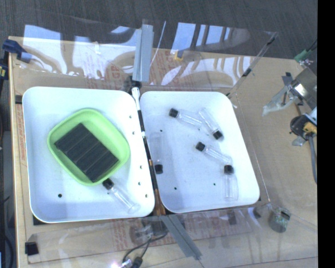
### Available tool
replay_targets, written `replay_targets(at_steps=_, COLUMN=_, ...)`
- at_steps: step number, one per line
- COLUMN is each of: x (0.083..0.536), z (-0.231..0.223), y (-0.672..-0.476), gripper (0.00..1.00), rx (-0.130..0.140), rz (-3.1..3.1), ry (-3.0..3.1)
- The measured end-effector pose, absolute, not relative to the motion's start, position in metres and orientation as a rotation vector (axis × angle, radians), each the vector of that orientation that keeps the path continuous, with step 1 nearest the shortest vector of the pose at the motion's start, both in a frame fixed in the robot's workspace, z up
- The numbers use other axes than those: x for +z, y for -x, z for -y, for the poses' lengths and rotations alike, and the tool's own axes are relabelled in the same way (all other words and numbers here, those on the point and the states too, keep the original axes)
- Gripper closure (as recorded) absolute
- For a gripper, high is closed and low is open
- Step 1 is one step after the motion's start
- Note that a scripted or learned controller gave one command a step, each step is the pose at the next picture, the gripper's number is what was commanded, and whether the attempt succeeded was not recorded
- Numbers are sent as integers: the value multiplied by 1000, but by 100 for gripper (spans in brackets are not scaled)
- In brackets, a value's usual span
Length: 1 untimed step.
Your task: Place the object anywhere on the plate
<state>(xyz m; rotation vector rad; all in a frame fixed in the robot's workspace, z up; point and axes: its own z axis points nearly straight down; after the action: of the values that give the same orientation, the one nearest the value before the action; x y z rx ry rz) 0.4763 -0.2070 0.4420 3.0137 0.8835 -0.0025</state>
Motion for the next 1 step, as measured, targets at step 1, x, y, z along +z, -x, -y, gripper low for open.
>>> replay_targets(at_steps=1, x=442, z=211, y=-476, gripper=0, rx=-1, rz=-693, ry=-3062)
